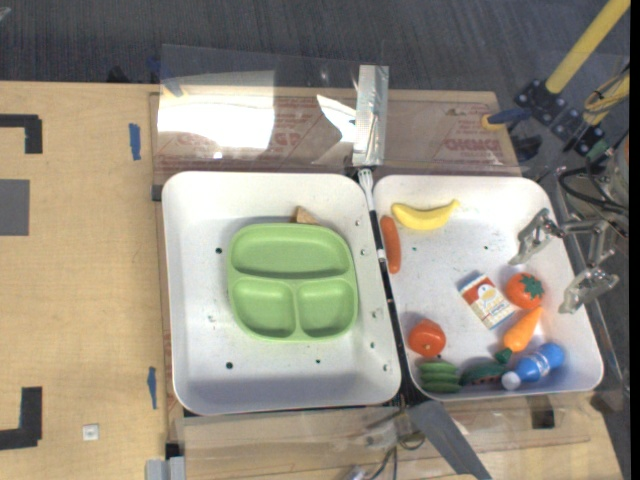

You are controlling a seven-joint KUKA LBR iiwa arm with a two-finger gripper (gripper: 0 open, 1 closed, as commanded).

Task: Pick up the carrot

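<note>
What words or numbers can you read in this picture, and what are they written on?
No text here can be read for sure.
Red print on the cardboard behind the bins: too blurred to read.
Fainter red print on the cardboard under the clear sheet: too blurred to read.
Small white and orange box in the right bin: its picture label is too small to read.

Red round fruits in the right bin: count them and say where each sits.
2. One red tomato lies near the right bin's front left, beside the green vegetable. The other tomato sits toward the right side, just above the carrot. More could hide under other items.
</note>
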